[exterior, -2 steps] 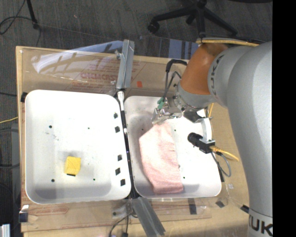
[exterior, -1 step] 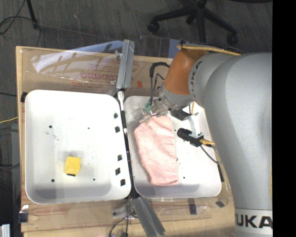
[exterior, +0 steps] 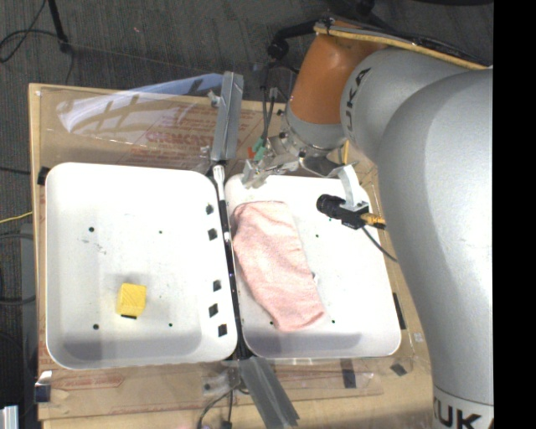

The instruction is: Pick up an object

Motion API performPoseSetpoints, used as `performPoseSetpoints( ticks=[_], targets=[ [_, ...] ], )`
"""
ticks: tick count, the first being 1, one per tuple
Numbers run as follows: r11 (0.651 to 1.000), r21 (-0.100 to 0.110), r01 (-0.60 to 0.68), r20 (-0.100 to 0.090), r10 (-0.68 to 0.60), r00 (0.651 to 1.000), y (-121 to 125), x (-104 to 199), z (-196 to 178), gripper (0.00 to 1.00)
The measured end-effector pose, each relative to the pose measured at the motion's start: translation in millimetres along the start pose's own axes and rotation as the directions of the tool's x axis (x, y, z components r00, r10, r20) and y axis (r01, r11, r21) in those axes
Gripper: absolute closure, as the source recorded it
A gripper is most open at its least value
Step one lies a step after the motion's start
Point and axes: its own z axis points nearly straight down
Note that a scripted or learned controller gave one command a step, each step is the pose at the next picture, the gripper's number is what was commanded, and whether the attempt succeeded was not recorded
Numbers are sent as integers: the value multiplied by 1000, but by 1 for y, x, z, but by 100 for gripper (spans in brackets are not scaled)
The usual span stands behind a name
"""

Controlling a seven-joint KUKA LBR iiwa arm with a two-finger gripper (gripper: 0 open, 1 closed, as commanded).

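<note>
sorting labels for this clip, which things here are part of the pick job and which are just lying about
Part of the job:
- pink cloth, lying in the right bin
- yellow block, in the left bin
- tool, at the right bin's far edge, above the cloth

Just lying about:
- clear plastic sheet behind the bins
- metal divider bar between them
- black cables on the floor

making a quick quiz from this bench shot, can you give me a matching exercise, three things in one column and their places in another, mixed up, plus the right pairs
Things:
1. yellow block
2. pink cloth
3. orange band

Places:
A. on the arm, above the far edge of the right bin
B. lying in the right bin, along its left side
C. in the left bin, toward its near left part

Pairs: 1-C, 2-B, 3-A
</note>
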Motion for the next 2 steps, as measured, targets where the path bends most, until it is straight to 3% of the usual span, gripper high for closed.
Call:
performPoseSetpoints(
  ticks=[1,2],
  targets=[
    [1000,1,0,0,0,1000,0,0,0,0],
    [998,-1,-67,2,67,998,-7,-24,61,0]
  ],
)
